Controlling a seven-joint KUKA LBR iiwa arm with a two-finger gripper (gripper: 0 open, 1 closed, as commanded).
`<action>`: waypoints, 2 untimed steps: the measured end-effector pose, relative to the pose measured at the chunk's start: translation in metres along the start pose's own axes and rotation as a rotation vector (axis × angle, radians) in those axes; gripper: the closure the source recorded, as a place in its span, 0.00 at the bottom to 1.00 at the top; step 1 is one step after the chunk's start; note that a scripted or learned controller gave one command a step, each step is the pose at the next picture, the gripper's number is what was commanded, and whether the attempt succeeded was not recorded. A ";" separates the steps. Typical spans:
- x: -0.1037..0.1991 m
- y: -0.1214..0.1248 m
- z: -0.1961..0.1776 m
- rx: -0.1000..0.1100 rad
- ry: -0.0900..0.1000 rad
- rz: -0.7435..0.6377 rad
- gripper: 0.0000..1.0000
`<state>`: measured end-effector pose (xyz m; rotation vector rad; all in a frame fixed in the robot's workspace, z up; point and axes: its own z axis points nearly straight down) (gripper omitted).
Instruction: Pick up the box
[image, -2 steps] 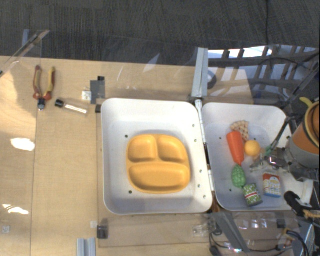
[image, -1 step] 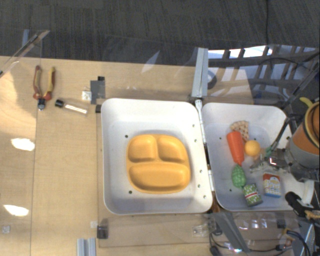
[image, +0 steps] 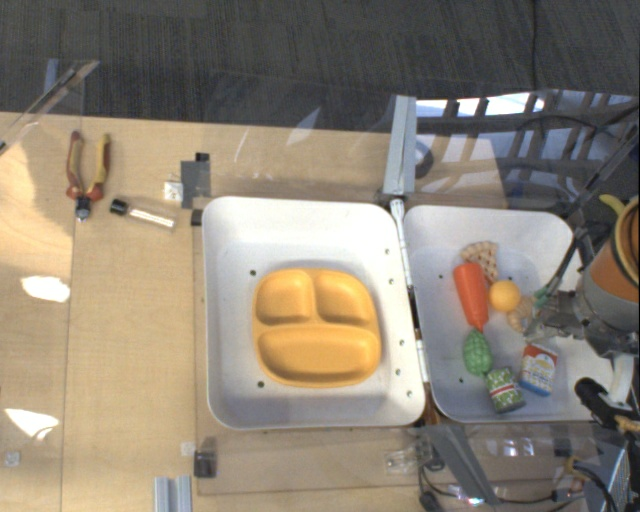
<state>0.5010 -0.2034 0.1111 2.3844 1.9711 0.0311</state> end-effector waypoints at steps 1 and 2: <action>0.000 0.000 0.000 0.000 0.000 0.000 0.00; 0.001 -0.010 0.021 0.034 0.012 0.021 0.00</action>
